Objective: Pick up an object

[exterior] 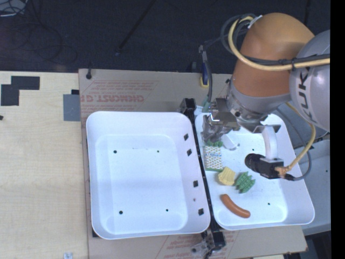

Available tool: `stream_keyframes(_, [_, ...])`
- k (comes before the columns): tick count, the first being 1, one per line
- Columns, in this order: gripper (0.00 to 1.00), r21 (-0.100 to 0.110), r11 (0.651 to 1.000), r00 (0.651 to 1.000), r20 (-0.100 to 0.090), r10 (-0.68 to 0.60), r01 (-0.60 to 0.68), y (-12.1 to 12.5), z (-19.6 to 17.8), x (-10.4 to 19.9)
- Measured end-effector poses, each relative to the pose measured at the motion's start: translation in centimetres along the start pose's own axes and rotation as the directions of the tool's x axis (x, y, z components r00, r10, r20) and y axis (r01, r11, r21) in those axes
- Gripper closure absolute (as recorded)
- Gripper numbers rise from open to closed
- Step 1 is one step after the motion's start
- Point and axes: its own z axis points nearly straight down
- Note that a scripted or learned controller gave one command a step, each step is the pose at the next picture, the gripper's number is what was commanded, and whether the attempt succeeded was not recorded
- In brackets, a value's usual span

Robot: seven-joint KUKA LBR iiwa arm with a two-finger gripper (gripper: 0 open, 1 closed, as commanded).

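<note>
**Fingers low over right bin's clutter, their set too blurred to read**

Fingers of the gripper point(215, 134) hang at the left side of the right bin point(302, 209), close to the wall it shares with the left bin point(140, 177). From this slant it cannot be told whether they stand apart or pressed together, and nothing can be made out between them. Right at their tips lies a small green piece point(216, 143), and touching that, on the side nearer the camera, a checked block point(213, 157) of green and white. Whether the tips touch the green piece or hover just above it cannot be judged.

Further toward the bin's near edge sit a yellow piece point(227, 176), a second green toy point(245, 183) just beside it, and an orange sausage point(235, 205) lying alone.

By the look of it the pick is at its approach or grasp stage: the arm is posed over a target, and no lift shows. The green piece and the checked block seem the likeliest targets. The next move would call for the tips to straddle one item alone, close firmly, then rise straight up. The crowding is the hazard: the two things lie against each other and near the bin wall, so a closing grip could nudge one aside or catch both.
</note>
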Motion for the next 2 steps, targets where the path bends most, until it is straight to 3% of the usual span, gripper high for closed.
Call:
stream_keyframes(1, [1.0,0.008,1.0,1.0,0.002,0.006,-0.006,-5.1,1.9,4.3])
stream_keyframes(2, [1.0,0.002,1.0,1.0,0.002,0.005,-0.005,-2.8,1.1,8.6])
